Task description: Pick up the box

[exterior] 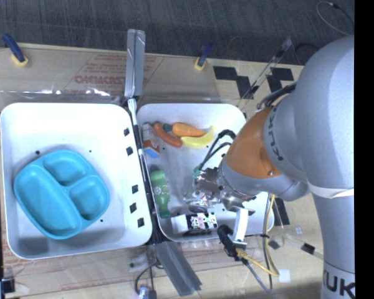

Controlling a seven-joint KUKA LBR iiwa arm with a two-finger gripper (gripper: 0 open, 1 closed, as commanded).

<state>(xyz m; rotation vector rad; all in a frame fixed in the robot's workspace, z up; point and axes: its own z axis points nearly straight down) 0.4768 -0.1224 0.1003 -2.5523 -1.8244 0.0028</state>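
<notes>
Low in the right white bin (174,114), the tool (202,192), its grip impossible to judge, hangs just at twelve o'clock of the small dark printed box (199,222), which lies lengthwise three-to-nine.

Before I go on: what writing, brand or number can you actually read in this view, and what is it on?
"KU": white letters on the arm's grey base, cut off by the lower frame edge.
"KU": dark letters running down the orange band, partly turned away.
Red printing on the cardboard sheet behind the bins: too faint and blurred to read.
Print on the small box and the green bottle: too small to read.
</notes>
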